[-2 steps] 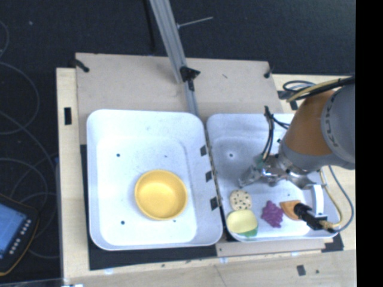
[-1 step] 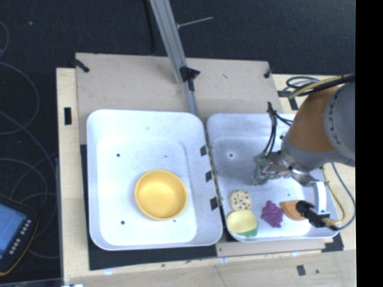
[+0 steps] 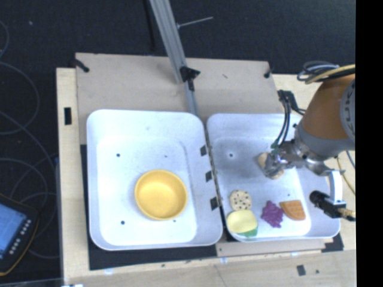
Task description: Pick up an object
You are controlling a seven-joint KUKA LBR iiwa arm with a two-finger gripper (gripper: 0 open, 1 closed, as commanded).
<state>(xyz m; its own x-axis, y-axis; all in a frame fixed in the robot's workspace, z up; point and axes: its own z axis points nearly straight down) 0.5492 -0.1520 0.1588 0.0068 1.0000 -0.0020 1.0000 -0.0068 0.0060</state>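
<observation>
My gripper [image 3: 274, 165] is low in the right bin [image 3: 239, 136], near its middle right. A small tan object [image 3: 263, 159] lies right against the gripper's left side, and whether it is gripped is unclear. Along the bin's front edge sit a speckled round cookie [image 3: 240, 200], a yellow-green round fruit [image 3: 242, 223], a purple bunch of grapes [image 3: 272, 213] and an orange wedge [image 3: 293, 209]. These lie in front of the gripper and apart from it.
The left bin [image 3: 108, 136] holds a yellow bowl [image 3: 160, 194] towards its front. A slanted metal pole [image 3: 170, 34] rises behind the bins. The arm's grey and orange body [image 3: 326, 115] covers the right bin's right side.
</observation>
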